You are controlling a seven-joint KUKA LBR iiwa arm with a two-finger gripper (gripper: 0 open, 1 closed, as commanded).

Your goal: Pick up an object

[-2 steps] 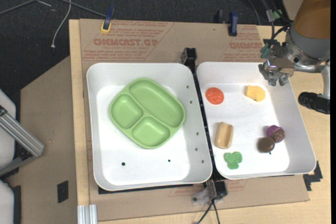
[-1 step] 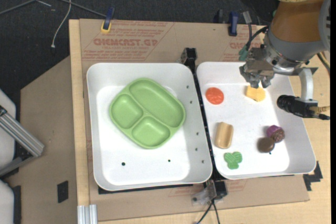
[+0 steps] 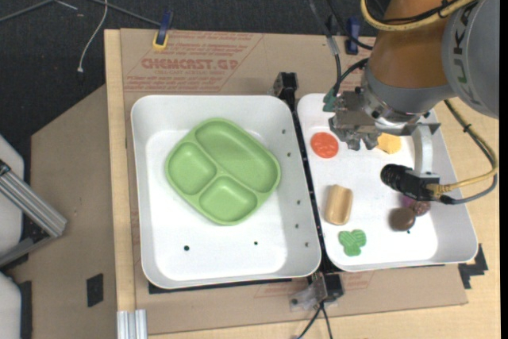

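My gripper (image 3: pixel 361 137) hangs over the far part of the right bin (image 3: pixel 452 250), under the grey and orange wrist. A flat red-orange round piece (image 3: pixel 323 144) lies just to its left, and a small yellow piece (image 3: pixel 390 143) lies just to its right, partly covered by the wrist. Nearer the front, a tan cylinder (image 3: pixel 339 204) lies in the bin's left half. A small green leafy piece (image 3: pixel 352 240) is at the front, and a brown-purple piece (image 3: pixel 406 217) sits to the right. Nothing shows between the gripper's tips.
The left bin (image 3: pixel 155 250) holds a green divided plate (image 3: pixel 224 170) near its middle. A black clamp (image 3: pixel 285 83) sits at the far end of the ridge between the bins. Cardboard lies under both bins, and cables run across the dark floor behind.
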